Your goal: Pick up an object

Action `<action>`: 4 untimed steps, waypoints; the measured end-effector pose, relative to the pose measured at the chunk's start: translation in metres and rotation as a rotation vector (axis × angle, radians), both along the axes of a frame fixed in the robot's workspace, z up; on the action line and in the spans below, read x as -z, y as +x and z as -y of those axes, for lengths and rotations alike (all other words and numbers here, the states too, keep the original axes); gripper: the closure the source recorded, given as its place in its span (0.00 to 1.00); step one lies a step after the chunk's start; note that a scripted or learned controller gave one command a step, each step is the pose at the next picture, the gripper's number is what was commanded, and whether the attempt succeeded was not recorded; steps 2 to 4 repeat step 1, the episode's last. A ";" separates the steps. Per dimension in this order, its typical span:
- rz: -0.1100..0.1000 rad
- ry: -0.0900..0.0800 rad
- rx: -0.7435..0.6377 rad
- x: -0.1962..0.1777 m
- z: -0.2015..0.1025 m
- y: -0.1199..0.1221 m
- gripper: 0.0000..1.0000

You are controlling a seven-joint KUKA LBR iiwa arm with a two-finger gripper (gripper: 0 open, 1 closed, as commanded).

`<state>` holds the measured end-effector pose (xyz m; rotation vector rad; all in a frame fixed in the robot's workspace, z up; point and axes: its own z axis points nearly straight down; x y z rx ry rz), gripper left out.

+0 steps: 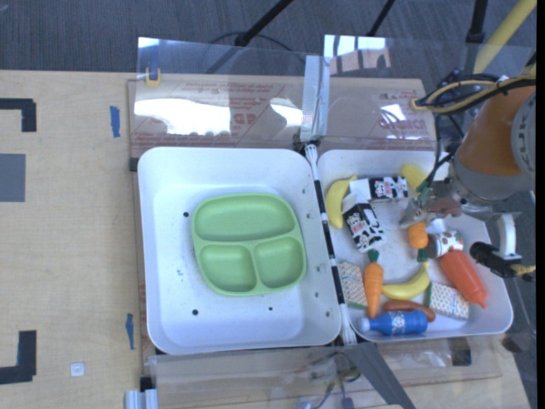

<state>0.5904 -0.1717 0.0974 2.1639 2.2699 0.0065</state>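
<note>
Reaching in from the right edge of the surface, the arm (498, 143) hangs its gripper (428, 201) low over the right bin (502, 313), above a small orange ball (417, 235) near that bin's middle. Whether the fingers are open or closed cannot be told; nothing is plainly held between them.

By my judgement the step in hand is the approach. The next move calls for settling on one item in a crowded pile and closing around it alone.

Counted in the right bin: three yellow bananas (337, 199), two black-and-white cow-print cartons (364, 227), one carrot (373, 285), one orange-red bottle (464, 275), one blue bottle (396, 323).

The left bin (170, 194) holds one green divided plate (249, 244).
</note>
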 end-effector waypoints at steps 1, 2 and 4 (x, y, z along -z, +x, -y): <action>-0.006 0.000 0.066 -0.087 -0.018 -0.041 1.00; -0.006 0.000 0.066 -0.087 -0.018 -0.041 1.00; -0.006 0.000 0.066 -0.087 -0.018 -0.041 1.00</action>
